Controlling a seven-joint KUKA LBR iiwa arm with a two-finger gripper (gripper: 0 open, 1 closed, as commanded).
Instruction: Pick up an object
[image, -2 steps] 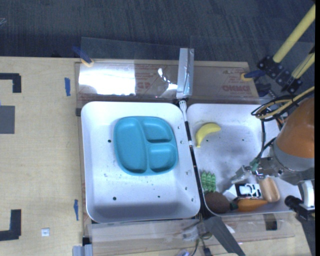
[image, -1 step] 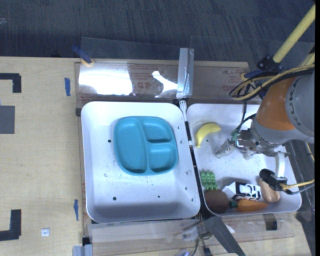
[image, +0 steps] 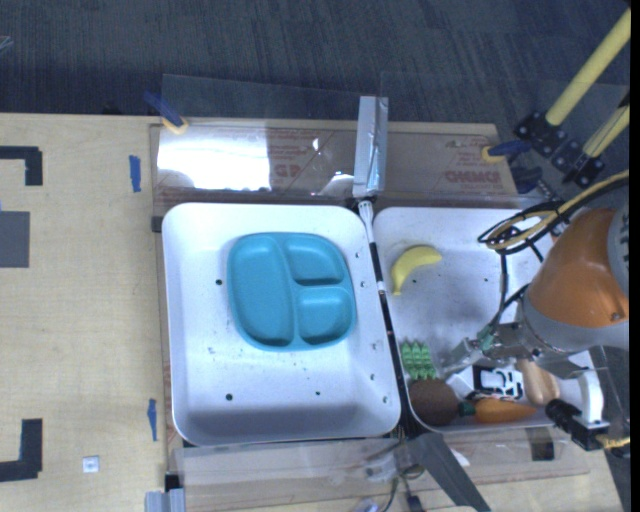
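Observation:
The right bin (image: 450, 235) holds a yellow banana (image: 412, 264) near its far left corner. A green studded block (image: 417, 358) lies by the left wall, with a brown round object (image: 435, 400) just in front of it. An orange carrot (image: 503, 408) and a tan piece (image: 540, 383) lie along the near wall, next to a small white and black item (image: 497, 381). My gripper (image: 480, 347) hangs low over the near right part of this bin, right of the green block and above the white and black item. Nothing visibly sits in it.
The left bin (image: 190, 330) holds a blue divided plate (image: 292, 288). The arm's orange band (image: 580, 275) and grey wrist cover the right bin's right side. Black cables (image: 515, 232) loop above it. A clear divider (image: 370, 150) stands behind the bins.

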